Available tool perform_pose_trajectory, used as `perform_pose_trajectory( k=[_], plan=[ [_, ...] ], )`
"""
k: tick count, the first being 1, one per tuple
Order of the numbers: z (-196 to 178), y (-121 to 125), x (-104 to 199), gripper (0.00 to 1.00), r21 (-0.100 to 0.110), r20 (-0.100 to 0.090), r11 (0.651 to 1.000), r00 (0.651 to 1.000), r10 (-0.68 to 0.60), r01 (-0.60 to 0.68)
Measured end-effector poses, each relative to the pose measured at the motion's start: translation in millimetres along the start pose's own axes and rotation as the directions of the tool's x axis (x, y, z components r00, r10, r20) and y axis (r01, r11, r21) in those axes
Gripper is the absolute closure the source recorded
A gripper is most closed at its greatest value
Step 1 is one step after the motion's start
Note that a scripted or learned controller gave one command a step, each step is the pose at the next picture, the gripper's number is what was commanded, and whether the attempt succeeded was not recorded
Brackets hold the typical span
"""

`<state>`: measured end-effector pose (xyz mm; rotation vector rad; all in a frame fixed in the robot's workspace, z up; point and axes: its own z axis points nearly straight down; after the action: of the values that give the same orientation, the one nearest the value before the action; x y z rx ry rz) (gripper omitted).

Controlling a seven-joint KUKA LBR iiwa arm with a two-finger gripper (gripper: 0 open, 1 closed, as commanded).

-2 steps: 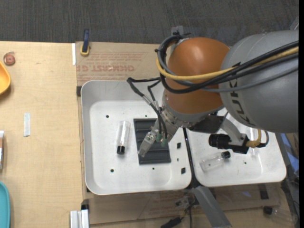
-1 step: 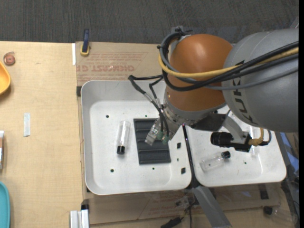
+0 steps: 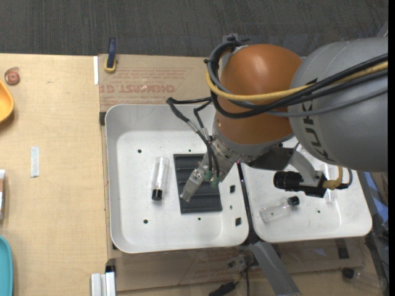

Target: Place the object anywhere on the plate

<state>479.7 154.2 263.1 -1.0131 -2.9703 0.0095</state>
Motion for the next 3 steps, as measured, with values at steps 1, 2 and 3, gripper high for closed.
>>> perform_pose_trajectory(
  k=[1,2,3],
  plan=[
    [-7.8,-0.8,-1.9,1.00,0.002,0.000,1.000,1.000,0.003,-0.003],
    [36.5,19.6,-52.3,1.00,-0.005,0.003,0.939,0.939,-0.345,0.345],
    [-55.1,-9.2,-45.0,1.00,-0.006,0.005,0.932,0.932,-0.363,0.363]
  ],
)
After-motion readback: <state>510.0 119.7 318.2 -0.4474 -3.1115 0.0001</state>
